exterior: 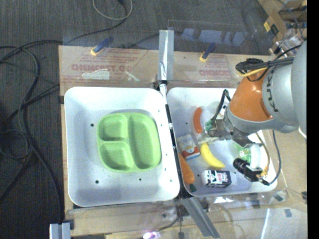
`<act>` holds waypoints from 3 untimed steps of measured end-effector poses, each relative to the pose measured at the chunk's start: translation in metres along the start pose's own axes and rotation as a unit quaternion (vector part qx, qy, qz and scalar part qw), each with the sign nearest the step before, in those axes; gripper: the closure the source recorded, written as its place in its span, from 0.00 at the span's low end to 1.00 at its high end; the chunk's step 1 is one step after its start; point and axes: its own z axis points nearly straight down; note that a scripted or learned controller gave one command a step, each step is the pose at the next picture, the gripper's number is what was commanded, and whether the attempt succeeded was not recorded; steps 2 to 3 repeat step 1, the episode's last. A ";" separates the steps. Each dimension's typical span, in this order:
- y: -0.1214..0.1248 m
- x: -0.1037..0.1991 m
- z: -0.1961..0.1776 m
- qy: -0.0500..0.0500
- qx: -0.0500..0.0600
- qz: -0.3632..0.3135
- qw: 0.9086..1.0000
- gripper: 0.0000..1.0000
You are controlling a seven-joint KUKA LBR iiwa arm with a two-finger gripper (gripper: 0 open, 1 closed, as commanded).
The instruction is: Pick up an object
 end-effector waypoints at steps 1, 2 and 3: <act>-0.054 0.003 -0.084 0.000 0.021 0.043 0.999 1.00; -0.054 0.003 -0.084 0.000 0.021 0.043 0.999 1.00; -0.054 0.003 -0.084 0.000 0.021 0.043 0.999 1.00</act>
